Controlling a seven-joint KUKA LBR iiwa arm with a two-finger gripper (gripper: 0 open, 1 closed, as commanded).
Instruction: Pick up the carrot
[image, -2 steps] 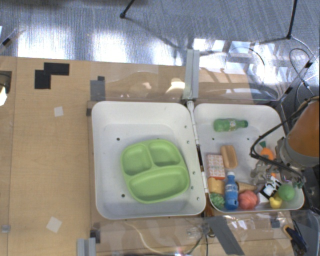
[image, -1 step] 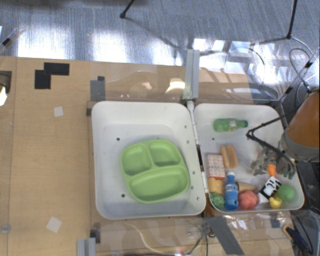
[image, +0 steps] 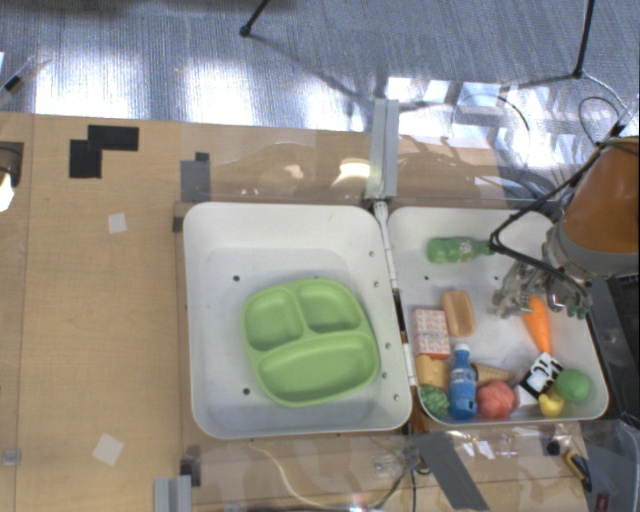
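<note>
While a green plate (image: 312, 343) filled the left bin (image: 215, 250), the gripper (image: 532, 293), its grip unclear, touched the carrot (image: 540, 325) near the right bin's (image: 420, 225) right edge.

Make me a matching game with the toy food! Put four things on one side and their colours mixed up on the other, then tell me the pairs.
Things:
1. carrot
2. divided plate
3. small bottle with a cap
4. round ball fruit

Colours:
A. blue
B. red
C. orange
D. green

Pairs: 1-C, 2-D, 3-A, 4-B
</note>
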